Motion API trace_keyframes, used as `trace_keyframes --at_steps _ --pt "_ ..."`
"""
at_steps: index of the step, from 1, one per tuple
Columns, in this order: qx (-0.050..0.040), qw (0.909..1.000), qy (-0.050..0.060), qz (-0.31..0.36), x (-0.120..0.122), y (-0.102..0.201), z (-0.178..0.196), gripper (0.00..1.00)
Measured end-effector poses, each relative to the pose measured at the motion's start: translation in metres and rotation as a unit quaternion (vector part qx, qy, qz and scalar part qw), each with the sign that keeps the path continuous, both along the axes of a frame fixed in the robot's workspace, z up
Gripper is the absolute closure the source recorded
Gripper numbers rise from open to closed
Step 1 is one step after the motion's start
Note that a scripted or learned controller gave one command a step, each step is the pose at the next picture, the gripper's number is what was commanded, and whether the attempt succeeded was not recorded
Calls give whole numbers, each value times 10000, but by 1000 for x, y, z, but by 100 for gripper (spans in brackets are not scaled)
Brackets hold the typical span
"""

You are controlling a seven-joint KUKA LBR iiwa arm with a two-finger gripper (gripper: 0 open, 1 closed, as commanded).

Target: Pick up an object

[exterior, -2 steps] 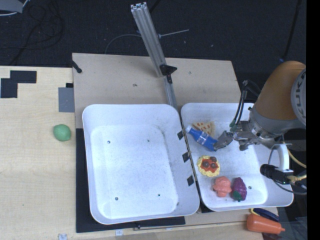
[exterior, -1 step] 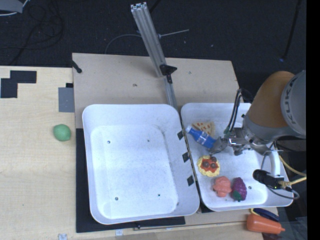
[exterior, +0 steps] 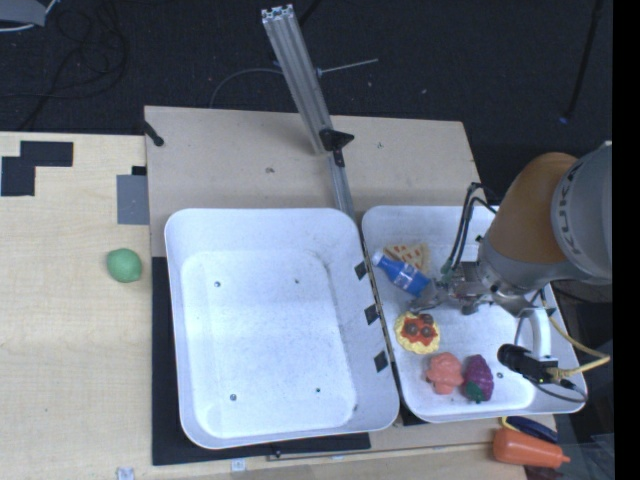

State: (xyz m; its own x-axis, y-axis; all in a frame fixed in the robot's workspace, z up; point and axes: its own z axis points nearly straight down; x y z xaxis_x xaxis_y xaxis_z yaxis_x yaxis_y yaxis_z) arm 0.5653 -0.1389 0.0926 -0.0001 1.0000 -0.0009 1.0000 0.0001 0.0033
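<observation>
Camera view showed the blue bottle (exterior: pixel 401 273) just above the yellow tart (exterior: pixel 418 333) in the right bin (exterior: pixel 560 400), the pincer (exterior: pixel 447 290) touching its lower end, grip state indiscernible; closing squarely across the bottle's body would serve best.

The right bin (exterior: pixel 470 408) served as the landmark. Inside it, the gripper (exterior: pixel 438 291) was low, touching a blue object (exterior: pixel 402 272) near the bin's left wall. Behind this object lay a waffle-like piece (exterior: pixel 407 253). Toward the front of the bin were a yellow and red toy (exterior: pixel 418 332), a pink toy (exterior: pixel 444 371) and a purple toy (exterior: pixel 478 377). Far left of it, a green ball (exterior: pixel 125 265) rested on the bench (exterior: pixel 60 368)
</observation>
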Motion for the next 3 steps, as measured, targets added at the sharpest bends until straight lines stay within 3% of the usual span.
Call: trace_keyframes --at_steps 1,3 --pt "2 10000 6 -12 -1 -1 10 100" --pt "2 10000 0 -2 4 4 106 100"
